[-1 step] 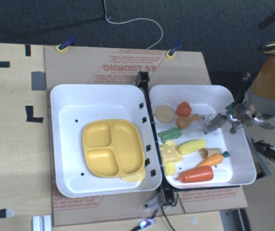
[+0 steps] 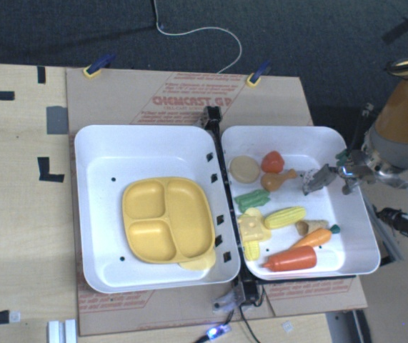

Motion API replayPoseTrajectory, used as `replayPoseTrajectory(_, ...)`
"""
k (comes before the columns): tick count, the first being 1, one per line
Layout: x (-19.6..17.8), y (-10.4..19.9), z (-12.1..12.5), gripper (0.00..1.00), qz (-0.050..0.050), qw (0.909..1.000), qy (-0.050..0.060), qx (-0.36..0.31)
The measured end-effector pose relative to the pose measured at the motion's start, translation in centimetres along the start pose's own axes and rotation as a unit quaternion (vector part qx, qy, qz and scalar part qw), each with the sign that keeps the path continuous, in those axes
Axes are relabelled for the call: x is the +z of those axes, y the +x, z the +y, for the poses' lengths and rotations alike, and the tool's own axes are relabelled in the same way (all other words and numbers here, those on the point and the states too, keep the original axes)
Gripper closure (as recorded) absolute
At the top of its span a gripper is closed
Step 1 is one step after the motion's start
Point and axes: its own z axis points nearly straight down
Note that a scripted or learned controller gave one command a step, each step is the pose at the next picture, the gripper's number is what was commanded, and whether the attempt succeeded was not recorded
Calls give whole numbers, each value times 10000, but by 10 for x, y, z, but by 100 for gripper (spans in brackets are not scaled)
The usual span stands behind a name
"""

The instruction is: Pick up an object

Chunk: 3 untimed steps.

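1. In the camera view, I saw the gripper hanging over the right part of the right bin, its fingers spread and nothing between them.
2. The toy food lay loose on that bin's floor: a tomato and a beige disc at the far side, a corn cob in the middle, a carrot and a red pepper at the near side.
3. The left bin held a yellow divided plate, well apart from the gripper.
4. I judged the pick as not yet made: choosing an object, descending, closing and lifting all remained.
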Motion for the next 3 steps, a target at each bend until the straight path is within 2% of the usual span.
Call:
replayPoseTrajectory(2, 98, 6, -3, 0, 5, 10000, 19, -3)
replayPoseTrajectory(3, 85, 6, -2, 100, 0, 10000, 3, -6)
